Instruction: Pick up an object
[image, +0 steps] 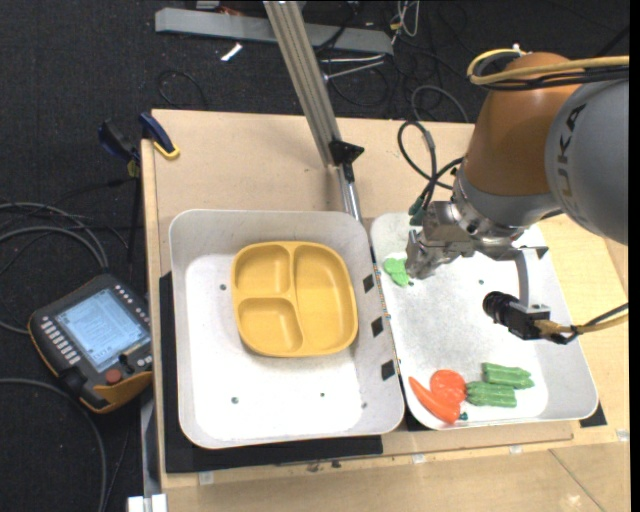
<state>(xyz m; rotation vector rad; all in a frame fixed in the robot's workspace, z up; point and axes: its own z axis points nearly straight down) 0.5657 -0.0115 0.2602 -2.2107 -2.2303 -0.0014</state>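
Tool (418, 262) sits low at the right bin's (560, 330) far-left corner, and I can't tell its state. Green piece (396, 271) lies just beside it, toward the bin's left wall, so I judge that the nearest pick

Bright even overhead light, soft shadows, slightly grainy but sharp throughout

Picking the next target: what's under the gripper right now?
A small light-green object lies on the right bin floor beneath the gripper; part of it is covered.
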